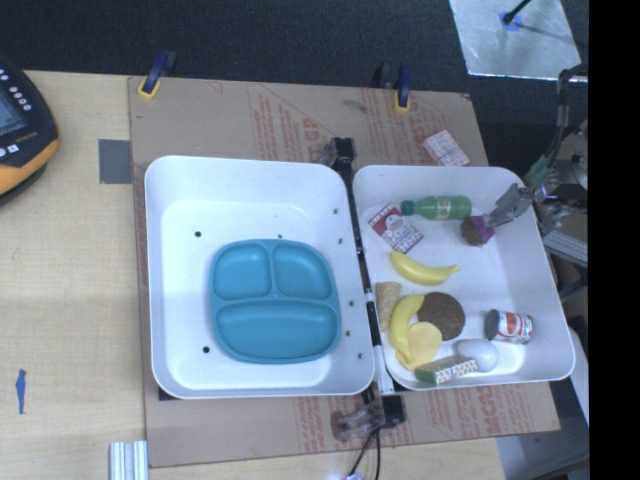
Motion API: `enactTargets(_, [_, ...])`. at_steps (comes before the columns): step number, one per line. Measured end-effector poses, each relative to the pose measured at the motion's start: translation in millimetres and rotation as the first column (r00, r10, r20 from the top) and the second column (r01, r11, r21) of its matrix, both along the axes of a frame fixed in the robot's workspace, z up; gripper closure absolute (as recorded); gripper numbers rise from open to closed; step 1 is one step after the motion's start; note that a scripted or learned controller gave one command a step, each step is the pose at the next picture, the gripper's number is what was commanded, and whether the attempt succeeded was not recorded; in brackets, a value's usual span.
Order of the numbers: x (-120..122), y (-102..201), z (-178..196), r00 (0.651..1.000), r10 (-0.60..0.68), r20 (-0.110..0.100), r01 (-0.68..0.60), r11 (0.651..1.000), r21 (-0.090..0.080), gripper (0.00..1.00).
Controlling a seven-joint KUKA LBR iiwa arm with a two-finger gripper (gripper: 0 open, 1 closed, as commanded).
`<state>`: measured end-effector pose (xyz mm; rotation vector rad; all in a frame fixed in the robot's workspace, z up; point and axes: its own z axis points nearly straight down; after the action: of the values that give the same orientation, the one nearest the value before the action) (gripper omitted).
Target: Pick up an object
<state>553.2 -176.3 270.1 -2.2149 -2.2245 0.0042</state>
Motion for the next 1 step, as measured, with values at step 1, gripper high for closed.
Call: enactTargets(1, [91.5,-35.7,-102.6,1.0,0.004,-0.002,-0.004,1.0,-0.002,0.0])
